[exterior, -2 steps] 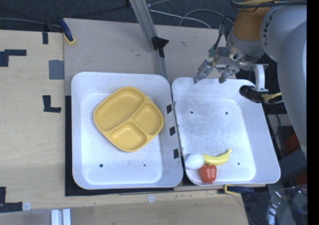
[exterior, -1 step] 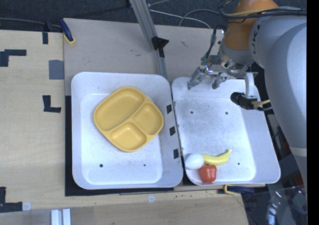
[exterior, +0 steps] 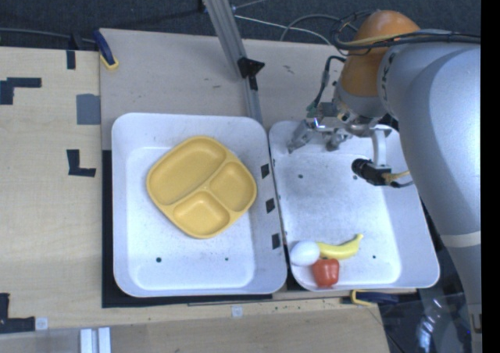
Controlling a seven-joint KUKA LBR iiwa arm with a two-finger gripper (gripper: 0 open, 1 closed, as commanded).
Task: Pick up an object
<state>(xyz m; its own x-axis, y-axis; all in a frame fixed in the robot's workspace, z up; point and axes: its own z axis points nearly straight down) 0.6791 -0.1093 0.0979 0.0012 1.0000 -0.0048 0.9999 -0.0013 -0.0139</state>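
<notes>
Gripper (exterior: 319, 135) sat over right bin's (exterior: 406, 265) far-left corner; grip state unclear; banana (exterior: 342, 247), white egg (exterior: 305, 252) and red pepper (exterior: 326, 271) clustered at near edge; yellow tray (exterior: 201, 186) in left bin (exterior: 125, 211).

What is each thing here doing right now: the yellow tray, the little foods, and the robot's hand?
Yellow tray: right way up in the left bin, compartments bare.
Banana: lying in the right bin's near corner.
White egg: touching the banana.
Red pepper: beside the egg.
Hand: over the right bin's far edge, holding nothing.
</notes>
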